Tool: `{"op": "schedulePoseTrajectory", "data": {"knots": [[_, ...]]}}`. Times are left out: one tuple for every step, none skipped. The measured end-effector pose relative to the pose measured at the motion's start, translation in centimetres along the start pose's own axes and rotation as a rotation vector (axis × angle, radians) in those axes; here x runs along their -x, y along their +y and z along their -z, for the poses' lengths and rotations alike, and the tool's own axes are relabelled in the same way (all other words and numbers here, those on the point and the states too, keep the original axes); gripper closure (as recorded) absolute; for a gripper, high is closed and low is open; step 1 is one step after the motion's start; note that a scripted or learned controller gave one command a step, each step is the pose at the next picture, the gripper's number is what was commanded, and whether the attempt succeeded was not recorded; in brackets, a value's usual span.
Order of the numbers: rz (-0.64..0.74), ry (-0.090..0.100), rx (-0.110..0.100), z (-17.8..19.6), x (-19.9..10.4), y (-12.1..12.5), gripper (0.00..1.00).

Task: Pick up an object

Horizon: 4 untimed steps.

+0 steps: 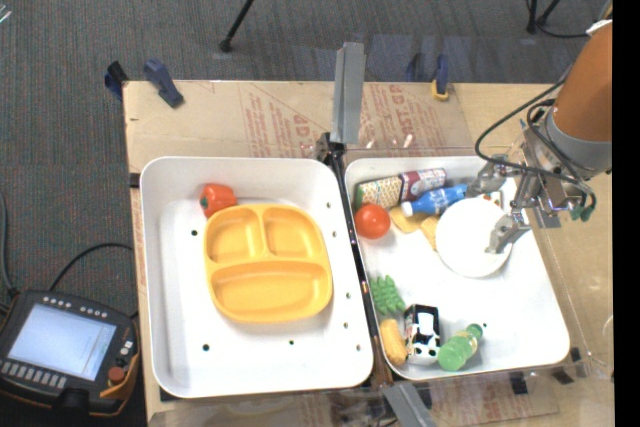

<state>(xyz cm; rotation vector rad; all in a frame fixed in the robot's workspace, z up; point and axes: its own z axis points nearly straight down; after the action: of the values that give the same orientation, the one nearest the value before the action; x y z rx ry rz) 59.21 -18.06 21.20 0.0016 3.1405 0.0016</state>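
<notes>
My gripper (497,208) hangs over the upper right part of the right bin (548,315), open. One finger is near the bin's back wall and the other (502,235) is over the right rim of a round white plate (465,240). Nothing is gripped between them. Just left of the gripper lie a blue bottle (436,200) and a red-labelled packet (400,186). Further left are a red tomato (372,220) and some yellow pieces (410,220) beside the plate.
Near the right bin's front lie a green leafy toy (386,295), a black-and-white cow carton (424,331), a green bottle (459,349) and a yellow item (393,340). The left bin (170,345) holds a yellow divided plate (268,261) and a red pepper (216,197).
</notes>
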Motion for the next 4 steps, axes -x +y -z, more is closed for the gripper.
{"op": "schedulePoseTrajectory", "data": {"knots": [[0.008,0.011,0.004,-10.7,2.0,3.5,0.0],[0.084,-0.009,0.008,-11.7,1.2,-2.1,0.0],[0.206,0.005,0.002,-12.1,4.6,5.9,0.0],[0.215,0.001,-0.001,-12.1,-7.8,-1.9,0.0]]}}
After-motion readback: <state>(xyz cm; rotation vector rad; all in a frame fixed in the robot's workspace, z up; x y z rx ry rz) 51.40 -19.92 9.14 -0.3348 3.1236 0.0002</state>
